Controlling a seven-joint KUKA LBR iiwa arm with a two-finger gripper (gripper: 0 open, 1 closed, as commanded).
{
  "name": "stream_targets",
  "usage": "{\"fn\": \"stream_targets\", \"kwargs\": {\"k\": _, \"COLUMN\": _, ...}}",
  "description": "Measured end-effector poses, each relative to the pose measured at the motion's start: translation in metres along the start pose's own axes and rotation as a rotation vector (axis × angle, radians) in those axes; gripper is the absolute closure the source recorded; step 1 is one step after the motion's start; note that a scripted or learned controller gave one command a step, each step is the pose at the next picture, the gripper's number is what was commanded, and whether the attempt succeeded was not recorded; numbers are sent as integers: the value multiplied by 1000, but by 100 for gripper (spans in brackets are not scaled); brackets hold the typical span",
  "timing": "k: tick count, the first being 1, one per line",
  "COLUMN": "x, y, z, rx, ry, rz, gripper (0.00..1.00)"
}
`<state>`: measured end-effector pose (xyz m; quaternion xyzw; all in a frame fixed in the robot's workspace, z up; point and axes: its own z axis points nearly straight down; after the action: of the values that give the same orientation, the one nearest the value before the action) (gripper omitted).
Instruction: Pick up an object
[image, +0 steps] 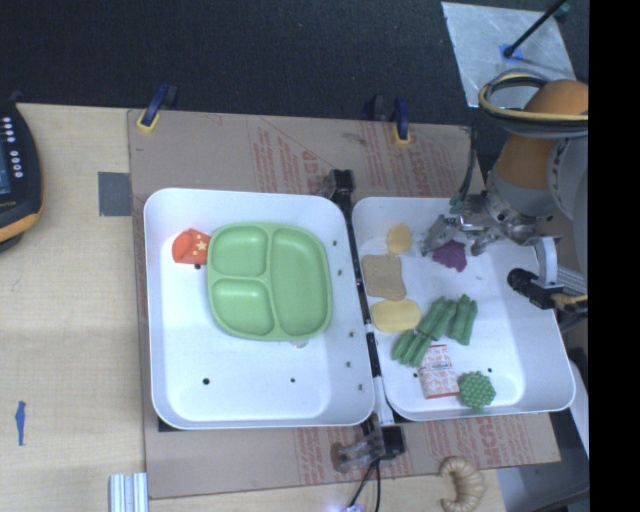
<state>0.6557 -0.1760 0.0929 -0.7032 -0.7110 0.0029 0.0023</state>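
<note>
Reaching in from the right, the grey arm (535, 150) hangs over the far corner of the right bin (540, 370), and its gripper (462, 232) sits low there, just above and touching or nearly touching a small purple piece (452, 257); that piece lies directly under and a shade toward the near side of the fingertips, so I judge it the likeliest target, needing little more than a short drop. Whether the jaws are spread or closed I cannot tell, since the metal fingers blur together against the white floor, and nothing is plainly seen between them. Counting from big to small: two white bins, the left bin (175, 380) bearing one green divided plate (270, 280) and one red item (189, 246) tucked at the plate's far-left edge. The right bin holds one bundle of green beans (440, 325) lying on a slant, long axis running from near-left to far-right; three yellowish-tan pieces (385, 277) stacked in a column along the left wall; one red-and-white packet (437, 372); one knobbly green ball (476, 389); and the single purple piece.
</note>
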Motion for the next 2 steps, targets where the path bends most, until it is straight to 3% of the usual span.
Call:
{"fn": "stream_targets", "kwargs": {"k": 1, "x": -1, "y": 1, "z": -13, "rx": -1, "ry": -1, "rz": -1, "gripper": 100}}
{"fn": "stream_targets", "kwargs": {"k": 2, "x": -1, "y": 1, "z": -13, "rx": -1, "ry": -1, "rz": -2, "gripper": 0}}
